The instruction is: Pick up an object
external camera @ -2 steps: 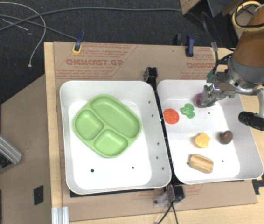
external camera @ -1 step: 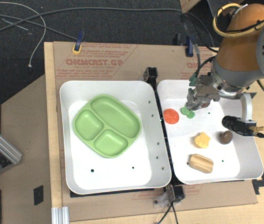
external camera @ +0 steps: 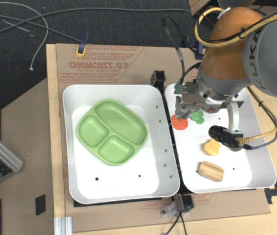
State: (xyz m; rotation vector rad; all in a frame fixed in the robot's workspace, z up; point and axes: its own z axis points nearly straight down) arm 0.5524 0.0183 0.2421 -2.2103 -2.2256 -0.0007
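Two shallow white bins on the bench: the left holds a green divided plate; the right holds a flat orange-red piece, green piece, yellow chunk and tan block. Approach step, by my judgement: gripper low over the orange-red piece, finger spread not discernible; next comes closing squarely, then lifting.

Bench surface of tan board, covered at the rear by a flattened cardboard sheet with red print. Two shallow white bins rest on it side by side, edges touching: the left bin and the right bin. A blue clip sits at the cardboard's far edge. A small black clamp stands where the bins meet at the rear.
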